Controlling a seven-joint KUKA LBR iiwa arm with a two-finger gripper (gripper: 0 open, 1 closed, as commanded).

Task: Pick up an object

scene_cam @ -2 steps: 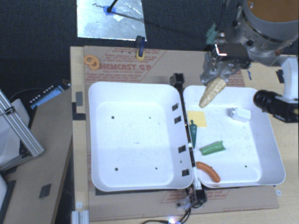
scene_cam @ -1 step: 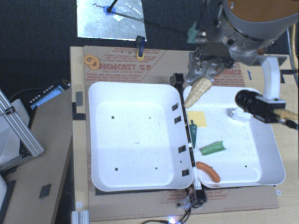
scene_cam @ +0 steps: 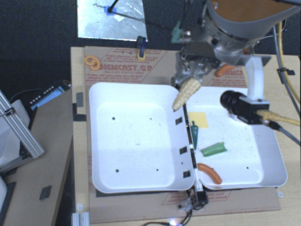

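My gripper (scene_cam: pixel 189 78) hangs over the far end of the divider between the two white bins. It is shut on a cream, ridged corn cob (scene_cam: pixel 186 94), which slants down and to the left from its fingers, above the bin rims. In the right bin (scene_cam: pixel 276 169) lie a yellow square (scene_cam: pixel 199 120), a teal pen (scene_cam: pixel 194 133), a green pod-like piece (scene_cam: pixel 214 149) and an orange sausage (scene_cam: pixel 209 173). Another orange piece (scene_cam: pixel 225 70) shows on the cardboard behind the gripper. The left bin (scene_cam: pixel 96 126) has a bare white floor.
A black cylinder (scene_cam: pixel 239 106) on the arm overhangs the right bin's far side. On the cardboard behind the bins sit an orange ring (scene_cam: pixel 92 62) and a yellow-and-blue clamp (scene_cam: pixel 141 49). A silvery sheet (scene_cam: pixel 112 12) lies farther back.
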